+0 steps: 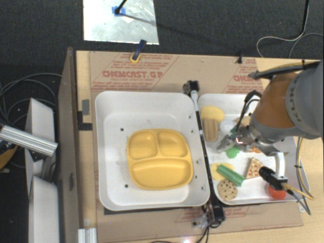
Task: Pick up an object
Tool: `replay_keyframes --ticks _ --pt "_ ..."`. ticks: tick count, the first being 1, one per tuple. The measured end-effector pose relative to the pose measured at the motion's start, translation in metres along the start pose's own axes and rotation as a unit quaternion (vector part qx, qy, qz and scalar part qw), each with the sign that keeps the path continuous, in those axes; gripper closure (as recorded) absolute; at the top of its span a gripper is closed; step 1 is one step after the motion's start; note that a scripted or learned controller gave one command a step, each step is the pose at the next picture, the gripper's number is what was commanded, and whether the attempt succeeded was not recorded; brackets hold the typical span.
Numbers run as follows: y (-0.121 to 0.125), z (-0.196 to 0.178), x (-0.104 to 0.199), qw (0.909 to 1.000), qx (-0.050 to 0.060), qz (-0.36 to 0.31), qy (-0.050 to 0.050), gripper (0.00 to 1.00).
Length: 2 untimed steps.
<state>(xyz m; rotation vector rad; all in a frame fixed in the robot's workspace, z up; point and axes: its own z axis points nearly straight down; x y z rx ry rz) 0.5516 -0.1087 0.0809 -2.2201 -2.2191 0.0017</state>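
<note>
Yellow tray (159, 159), green cylinder (232, 175), white bins (109, 135)

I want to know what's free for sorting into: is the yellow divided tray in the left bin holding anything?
Empty. The yellow tray lies flat in the left bin, and all three compartments show bare yellow.

Divided plate (160, 159) in left bin (112, 110), toy foods (230, 175) in right bin (221, 100)

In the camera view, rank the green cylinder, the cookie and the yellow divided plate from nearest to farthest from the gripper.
Measured from the gripper, low over the right bin:
1. Green cylinder, just below it in the right bin.
2. Cookie, further down, at the right bin's bottom-left corner.
3. Yellow divided plate, across the divider in the left bin.
</note>
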Motion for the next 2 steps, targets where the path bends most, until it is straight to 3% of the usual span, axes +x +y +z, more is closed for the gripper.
replay_keyframes --ticks 1,2 --pt "-0.017 -0.024 -0.064 1.0 -0.003 0.002 -0.002 0.0" --pt "-0.067 -0.003 -0.071 1.0 -0.001 0.001 0.0 0.0"
